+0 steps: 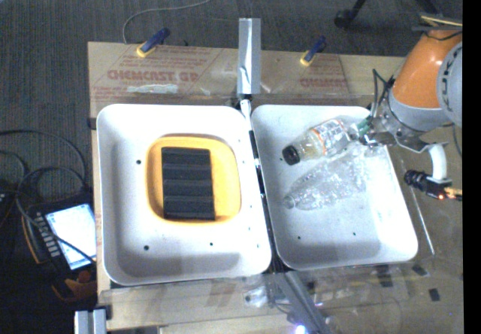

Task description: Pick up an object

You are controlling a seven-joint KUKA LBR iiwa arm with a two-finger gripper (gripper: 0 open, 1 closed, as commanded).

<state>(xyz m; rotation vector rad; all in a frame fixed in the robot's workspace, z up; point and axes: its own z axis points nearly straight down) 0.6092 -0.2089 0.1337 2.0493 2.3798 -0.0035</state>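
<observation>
The bench (113,69) is the biggest thing here, a worn board with red lettering, and two shallow white bins sit on it side by side so the arm can reach either one. The left bin (120,174) holds a yellow tray (155,174) with a black ribbed block (188,183) lying in its hollow, square to the bin walls and well apart from anything the arm is near. The right bin (391,227) is where the work is.

The arm (425,80) comes in from the right, its orange band bulking over the bin's far right corner, tilted down toward the bin's upper edge. The gripper (373,132) sits low at that corner, right against the base end of a clear plastic bottle (323,138). It may be gripping the bottle's end, but from here the fingers are lost in dark fittings and glare, so I cannot tell whether they are apart or closed.

The bottle lies on its side along the upper part of the right bin, dark cap pointing toward the divider, a pale label with an orange patch round its middle. It looks light and slippery, likely to roll. Just below it lies a crumpled clear plastic piece (327,183), perhaps a second squashed bottle, glinting against the white floor.
</observation>
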